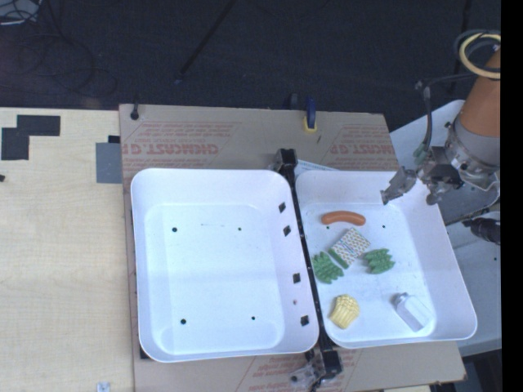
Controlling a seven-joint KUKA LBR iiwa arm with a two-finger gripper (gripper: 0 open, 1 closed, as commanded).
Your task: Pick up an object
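Table (65,251) is carrying two white bins: left bin (212,333), right bin (441,300). Arm (482,113) is reaching in over the right bin's far corner; tool (415,188) is hanging with fingers spread wide, gripping nothing. Lying in the right bin: orange sausage (343,217), checkered block (350,246), two green pieces (328,267) (378,260), grey cylinder (411,310), yellow corn (344,310).

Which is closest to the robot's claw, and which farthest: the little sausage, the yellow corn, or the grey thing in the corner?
Seen from the overhead camera, with the claw at the right bin's far right edge:
1. The sausage, orange, just left of and below the claw, nearest.
2. The grey thing, near the bin's front right corner.
3. The yellow corn, at the front, toward the divider, farthest.
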